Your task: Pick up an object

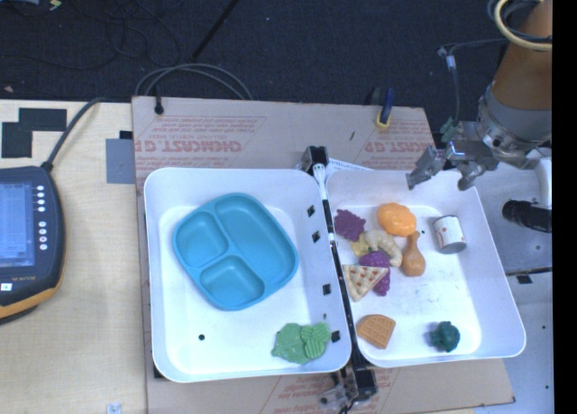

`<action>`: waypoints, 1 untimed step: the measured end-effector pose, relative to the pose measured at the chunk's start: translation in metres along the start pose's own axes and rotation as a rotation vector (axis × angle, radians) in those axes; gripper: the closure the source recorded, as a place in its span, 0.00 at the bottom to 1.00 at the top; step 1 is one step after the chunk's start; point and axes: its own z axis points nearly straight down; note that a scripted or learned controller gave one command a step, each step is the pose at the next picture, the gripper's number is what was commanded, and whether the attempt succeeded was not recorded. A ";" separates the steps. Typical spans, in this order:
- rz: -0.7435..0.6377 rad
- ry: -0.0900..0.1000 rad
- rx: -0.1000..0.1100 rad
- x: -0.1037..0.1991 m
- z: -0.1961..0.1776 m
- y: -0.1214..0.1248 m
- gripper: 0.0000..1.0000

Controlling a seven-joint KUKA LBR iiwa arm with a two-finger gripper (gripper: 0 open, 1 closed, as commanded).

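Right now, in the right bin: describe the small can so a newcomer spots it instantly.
Start at the right bin. Near its far right side, beside the orange fruit, lies the small can. It is the only white-and-grey cylinder among the colourful toy foods.

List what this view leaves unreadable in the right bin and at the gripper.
- Purple grapes: partly hidden under the waffle wedge and pale toy.
- Dark green item: too small and dark to identify.
- Gripper: blurred at the bin's top edge.
- Arm: cut off by the frame's right edge.
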 end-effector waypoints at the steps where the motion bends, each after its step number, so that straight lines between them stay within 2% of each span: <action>1: 0.001 0.001 0.007 -0.021 0.107 0.019 0.00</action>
